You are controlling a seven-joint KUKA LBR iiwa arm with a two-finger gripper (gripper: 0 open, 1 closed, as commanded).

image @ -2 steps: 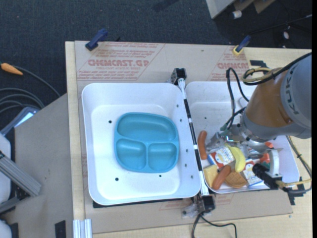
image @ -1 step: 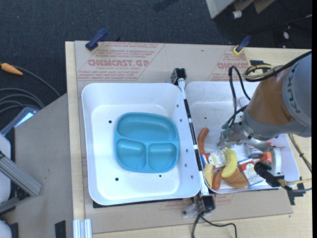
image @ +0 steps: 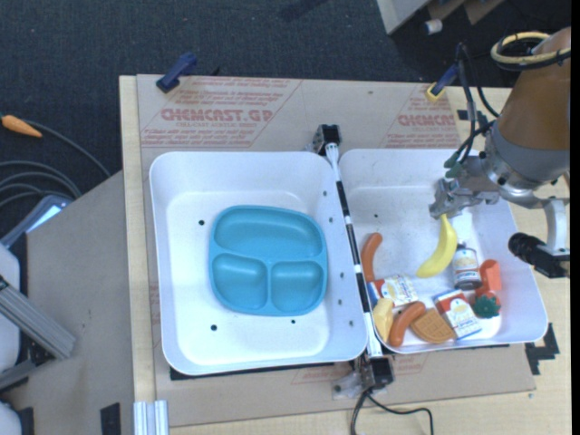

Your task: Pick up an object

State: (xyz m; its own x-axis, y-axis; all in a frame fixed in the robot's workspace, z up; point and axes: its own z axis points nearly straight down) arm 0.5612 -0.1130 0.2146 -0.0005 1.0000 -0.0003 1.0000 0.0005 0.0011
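The arm [image: 530, 107] reaches in from the right over the right bin [image: 399, 175]. Its gripper [image: 446, 208] hangs low above that bin's upper middle, right at the top end of a banana [image: 439, 250]. The banana's tip seems to sit at the fingers, but whether they grip it or merely touch it cannot be told, nor how wide the jaws stand.

The banana lies tilted, curving down and left. Below it the bin's lower corner is crowded: 2 sausages [image: 371, 254], a small bottle [image: 466, 265], a carrot [image: 490, 279], a bread slice [image: 433, 328] and small cartons [image: 460, 314].

The left bin [image: 177, 243] holds a blue tray [image: 268, 259] with 3 compartments, lying flat in its middle.
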